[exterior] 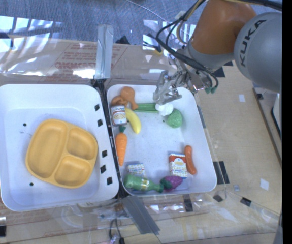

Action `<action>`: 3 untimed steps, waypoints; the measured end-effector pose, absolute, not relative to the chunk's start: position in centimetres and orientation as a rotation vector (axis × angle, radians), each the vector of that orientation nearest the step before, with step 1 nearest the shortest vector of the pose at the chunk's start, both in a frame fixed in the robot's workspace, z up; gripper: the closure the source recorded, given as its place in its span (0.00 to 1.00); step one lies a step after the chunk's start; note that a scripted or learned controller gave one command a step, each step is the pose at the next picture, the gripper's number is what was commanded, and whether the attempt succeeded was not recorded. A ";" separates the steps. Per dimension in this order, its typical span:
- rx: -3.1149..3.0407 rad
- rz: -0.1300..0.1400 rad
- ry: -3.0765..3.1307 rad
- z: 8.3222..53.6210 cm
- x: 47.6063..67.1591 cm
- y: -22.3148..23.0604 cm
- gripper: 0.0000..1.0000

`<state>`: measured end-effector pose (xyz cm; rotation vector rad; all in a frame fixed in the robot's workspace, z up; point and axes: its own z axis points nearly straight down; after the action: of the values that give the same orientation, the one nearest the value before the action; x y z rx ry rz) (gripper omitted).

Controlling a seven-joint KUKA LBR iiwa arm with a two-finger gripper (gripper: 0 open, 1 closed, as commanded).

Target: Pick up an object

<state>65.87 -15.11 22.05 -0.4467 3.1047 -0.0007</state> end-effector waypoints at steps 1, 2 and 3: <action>-1.107 0.003 2.943 15.3 58.3 -16.0 1.00; -1.021 -0.005 2.964 21.1 57.9 -13.2 1.00; -0.788 -0.001 3.040 22.3 48.9 -8.9 1.00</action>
<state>48.94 -8.86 22.26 -0.7877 3.0396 -0.0007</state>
